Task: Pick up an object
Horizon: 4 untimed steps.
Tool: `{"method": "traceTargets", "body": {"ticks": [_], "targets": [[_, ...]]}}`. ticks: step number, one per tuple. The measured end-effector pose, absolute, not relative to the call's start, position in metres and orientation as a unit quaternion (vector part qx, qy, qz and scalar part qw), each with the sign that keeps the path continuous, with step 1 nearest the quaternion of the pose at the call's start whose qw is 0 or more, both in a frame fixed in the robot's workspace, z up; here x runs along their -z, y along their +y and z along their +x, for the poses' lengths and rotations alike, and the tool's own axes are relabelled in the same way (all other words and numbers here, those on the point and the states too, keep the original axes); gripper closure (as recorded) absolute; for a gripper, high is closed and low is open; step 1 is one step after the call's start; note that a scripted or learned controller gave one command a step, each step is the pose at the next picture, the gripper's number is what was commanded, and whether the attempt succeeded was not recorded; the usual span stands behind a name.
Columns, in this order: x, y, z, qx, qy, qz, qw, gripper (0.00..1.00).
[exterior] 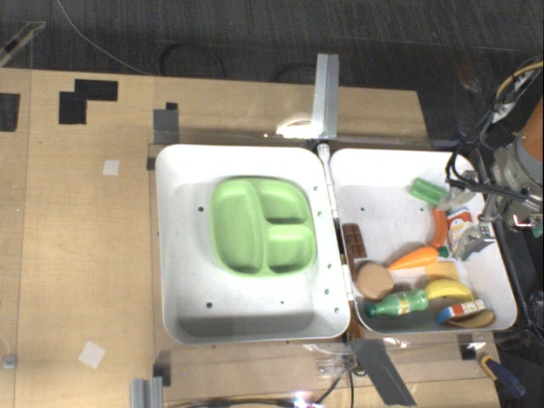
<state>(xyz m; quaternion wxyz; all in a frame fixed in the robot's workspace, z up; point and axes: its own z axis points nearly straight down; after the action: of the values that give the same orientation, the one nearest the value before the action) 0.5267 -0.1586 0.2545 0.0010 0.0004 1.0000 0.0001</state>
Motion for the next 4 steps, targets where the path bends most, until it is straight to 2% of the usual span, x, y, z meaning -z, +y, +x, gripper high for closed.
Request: {"method": "traceTargets", "body": {"ticks": [1, 2, 3, 4], "targets": [[-0.121, -0.164, 0.494, -0.0005, 0.999, 0.033, -0.001, 0.0], [-0.091, -0.106, 0.493, 0.0013, 1.0, 0.009, 0.008, 0.0], [-0.089, -0.12, 0.575, 0.0004, 0.999, 0.038, 0.008, 0.0], [-0.089, -0.098, 0.594, 0.0001, 0.999, 0.042, 0.007, 0.0]]}}
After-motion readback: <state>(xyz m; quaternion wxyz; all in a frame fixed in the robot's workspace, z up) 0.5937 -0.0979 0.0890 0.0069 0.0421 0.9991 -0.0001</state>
